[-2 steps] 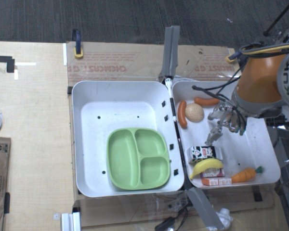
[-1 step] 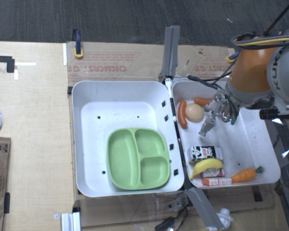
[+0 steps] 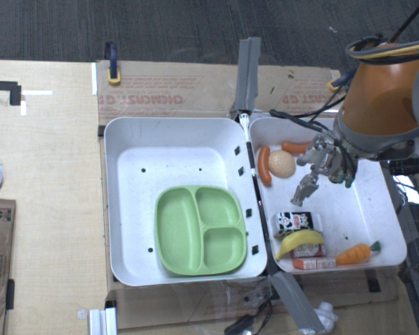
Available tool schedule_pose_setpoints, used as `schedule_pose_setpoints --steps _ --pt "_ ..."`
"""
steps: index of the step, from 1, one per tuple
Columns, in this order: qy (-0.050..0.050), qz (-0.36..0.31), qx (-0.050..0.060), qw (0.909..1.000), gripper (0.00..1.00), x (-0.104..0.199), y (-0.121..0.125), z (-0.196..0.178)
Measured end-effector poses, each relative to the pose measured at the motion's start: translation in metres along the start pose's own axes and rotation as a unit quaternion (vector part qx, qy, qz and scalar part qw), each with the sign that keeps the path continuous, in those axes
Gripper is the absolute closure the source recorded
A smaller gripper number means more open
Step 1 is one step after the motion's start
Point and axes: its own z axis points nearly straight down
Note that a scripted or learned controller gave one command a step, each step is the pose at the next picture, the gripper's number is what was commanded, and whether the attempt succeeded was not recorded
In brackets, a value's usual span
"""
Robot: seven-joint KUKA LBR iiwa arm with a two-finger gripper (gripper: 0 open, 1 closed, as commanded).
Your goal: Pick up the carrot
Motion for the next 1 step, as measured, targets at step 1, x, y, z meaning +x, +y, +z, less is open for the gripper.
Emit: schedule_pose_setpoints --steps 1 --pt "0.002 0.127 0.001 0.9919 0.0 0.0584 -0.0604 0.0398"
